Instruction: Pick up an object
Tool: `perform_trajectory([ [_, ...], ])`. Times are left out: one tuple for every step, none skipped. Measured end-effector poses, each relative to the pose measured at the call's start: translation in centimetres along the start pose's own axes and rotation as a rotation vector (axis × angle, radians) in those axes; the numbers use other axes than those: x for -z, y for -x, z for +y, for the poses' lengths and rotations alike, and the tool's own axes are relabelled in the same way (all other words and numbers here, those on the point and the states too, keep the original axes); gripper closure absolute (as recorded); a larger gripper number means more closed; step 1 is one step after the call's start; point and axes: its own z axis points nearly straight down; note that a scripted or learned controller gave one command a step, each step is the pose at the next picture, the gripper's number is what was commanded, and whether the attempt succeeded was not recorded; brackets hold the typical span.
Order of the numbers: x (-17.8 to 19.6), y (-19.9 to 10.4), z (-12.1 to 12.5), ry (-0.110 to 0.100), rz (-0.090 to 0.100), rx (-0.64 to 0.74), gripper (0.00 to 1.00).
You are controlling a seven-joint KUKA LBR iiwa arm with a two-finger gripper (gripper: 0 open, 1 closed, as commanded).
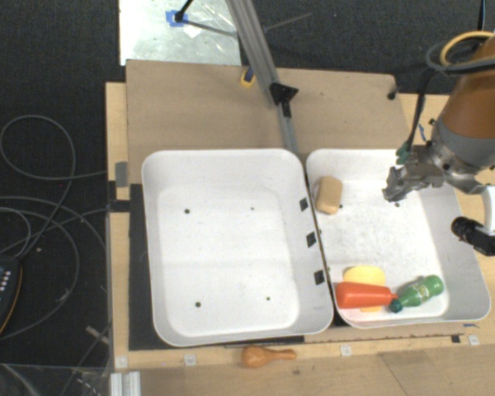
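Jaws (393, 193) hover over the right bin (412, 221), nothing between them; can't tell if they're apart or together. Tan block (328, 195) sits near, to the camera-left of the jaws, by the bin's left wall. Yellow piece (366, 275), orange carrot (363, 295) and green bottle (417, 292) are bunched toward the bin's near edge. Risk: block is close to the wall, so a descent could clip the rim or nudge it away; bunched items could jam a grasp

Two white bins (231, 162), one tan block (328, 195), one yellow piece (365, 275), one carrot (363, 295), one green bottle (417, 293).
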Motion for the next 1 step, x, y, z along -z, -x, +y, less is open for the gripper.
perform_trajectory([
  [-1.04, -5.66, 1.03, -0.001, 0.000, 0.000, 1.00],
])
